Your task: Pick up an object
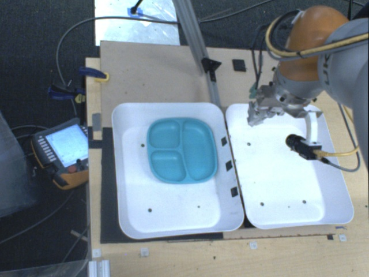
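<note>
- A teal divided plate (pixel 182 150) lies flat in the left bin (pixel 130 212), in the bin's upper middle, slightly left of frame centre.
- Its long axis runs roughly left to right across the frame; the single large compartment sits on its right side, two smaller ones on its left.
- The gripper (pixel 258 115) hangs over the upper left corner of the right bin (pixel 300 206), well apart from the plate.
- Whether the jaws are open or closed cannot be told; nothing is visible between them.
- The worktop (pixel 150 68) is tan board; dark floor with cables surrounds it, and a handheld pendant (pixel 60 149) lies at the left frame edge.
</note>
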{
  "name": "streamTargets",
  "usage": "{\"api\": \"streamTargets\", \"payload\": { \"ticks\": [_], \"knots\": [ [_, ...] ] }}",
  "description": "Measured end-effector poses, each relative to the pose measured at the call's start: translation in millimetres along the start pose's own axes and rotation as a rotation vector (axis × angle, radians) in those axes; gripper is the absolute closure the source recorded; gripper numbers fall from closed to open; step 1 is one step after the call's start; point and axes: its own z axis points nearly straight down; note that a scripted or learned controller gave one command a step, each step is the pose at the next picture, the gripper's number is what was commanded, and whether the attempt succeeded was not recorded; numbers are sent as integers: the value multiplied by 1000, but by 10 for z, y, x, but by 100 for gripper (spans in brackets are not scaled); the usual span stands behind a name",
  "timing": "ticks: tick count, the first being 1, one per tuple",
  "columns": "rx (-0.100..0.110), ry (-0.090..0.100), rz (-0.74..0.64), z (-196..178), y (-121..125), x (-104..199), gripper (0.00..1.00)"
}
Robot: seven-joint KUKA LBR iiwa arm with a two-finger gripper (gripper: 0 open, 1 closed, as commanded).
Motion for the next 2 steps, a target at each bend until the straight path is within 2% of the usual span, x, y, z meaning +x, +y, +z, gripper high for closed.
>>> {"api": "streamTargets", "payload": {
  "ticks": [1,2],
  "knots": [
    [1,1,-1,38,-46,577,100],
    [0,0,0,58,26,1023,100]
  ]
}}
